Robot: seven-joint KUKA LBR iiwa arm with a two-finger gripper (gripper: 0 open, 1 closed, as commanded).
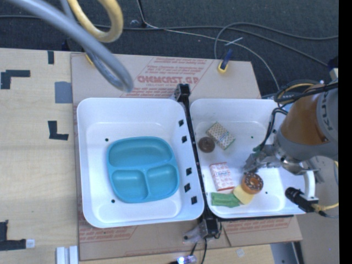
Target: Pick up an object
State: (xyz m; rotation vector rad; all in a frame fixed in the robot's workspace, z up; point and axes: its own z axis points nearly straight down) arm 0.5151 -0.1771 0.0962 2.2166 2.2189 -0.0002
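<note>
The end effector hangs low inside the right white plastic bin, and from this slant I cannot tell how it is set or whether it grips anything. Directly beneath it sits a small round orange-and-brown object, the likeliest target, next to a yellow wedge-shaped block. A flat green piece and a red-and-white packet lie farther to the left of it; a patterned green-white box and a brown disc sit beyond those. Nothing looks lifted, so the pick seems not yet done: closing and raising remain. The left white bin holds a blue divided tray. Both bins rest on cardboard over a pale wooden counter, with dark carpet and cables behind.
</note>
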